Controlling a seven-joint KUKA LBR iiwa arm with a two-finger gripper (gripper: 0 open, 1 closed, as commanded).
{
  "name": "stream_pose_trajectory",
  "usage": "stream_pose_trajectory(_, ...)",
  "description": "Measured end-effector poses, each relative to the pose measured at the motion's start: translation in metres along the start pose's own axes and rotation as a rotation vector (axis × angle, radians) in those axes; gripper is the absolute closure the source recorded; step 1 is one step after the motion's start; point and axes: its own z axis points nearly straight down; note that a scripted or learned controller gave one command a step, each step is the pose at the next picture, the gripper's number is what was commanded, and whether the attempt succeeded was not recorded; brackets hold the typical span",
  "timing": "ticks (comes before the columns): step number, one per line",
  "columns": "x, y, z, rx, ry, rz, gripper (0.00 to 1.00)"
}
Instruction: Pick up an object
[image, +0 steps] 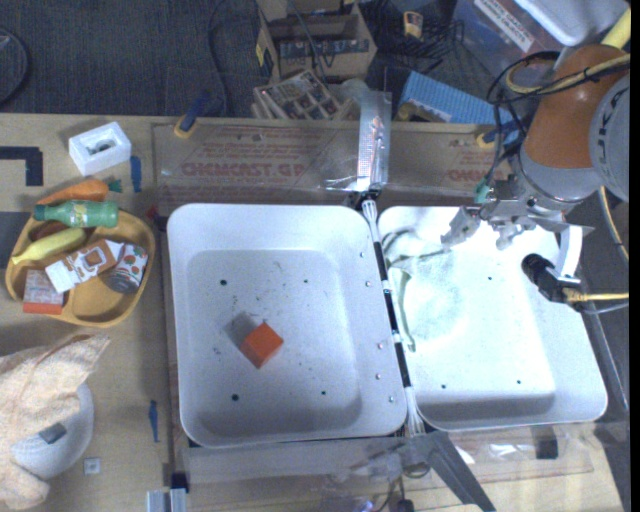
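Nearest, low in the left bin (200, 240): orange block (263, 344), a corner pointing down. Farther, over the right bin (590, 390): gripper (483, 227), fingers spread, holding nothing. Block at roughly eight o'clock from it, well apart.

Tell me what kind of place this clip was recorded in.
Most likely a robotics lab bench set up for grasping trials. A KUKA arm reaches over two white bins, the left one holding a single orange block. A wooden bowl of toy food sits beside them, with cables and boxes behind.
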Motion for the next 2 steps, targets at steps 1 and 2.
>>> stream_pose_trajectory(1, -0.059, 0.023, 0.004, -0.004, -0.003, -0.003, 0.0)
stream_pose_trajectory(2, -0.002, 0.028, 0.081, -0.01, -0.004, -0.157, 0.0)
